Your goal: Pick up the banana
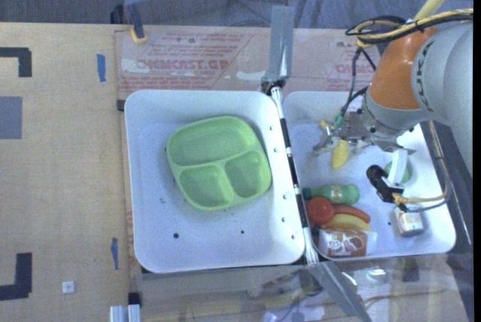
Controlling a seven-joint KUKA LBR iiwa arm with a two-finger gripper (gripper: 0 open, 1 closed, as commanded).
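My tool (340,141) has its metal fingers closed around a small yellow plastic banana (340,154) over the right white bin (443,238). I'd lift straight up, slowly, keeping the pinch centred.

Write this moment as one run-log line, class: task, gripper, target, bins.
task: pick banana | gripper: over right bin, at banana | grasp: unconfirmed | left bin: green tray

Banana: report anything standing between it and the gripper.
Nothing visible stands between them. The two-finger gripper sits directly over the small yellow banana in the right shallow white bin. The cluster of green, red and yellow toy foods lies apart, toward the bin's near edge.
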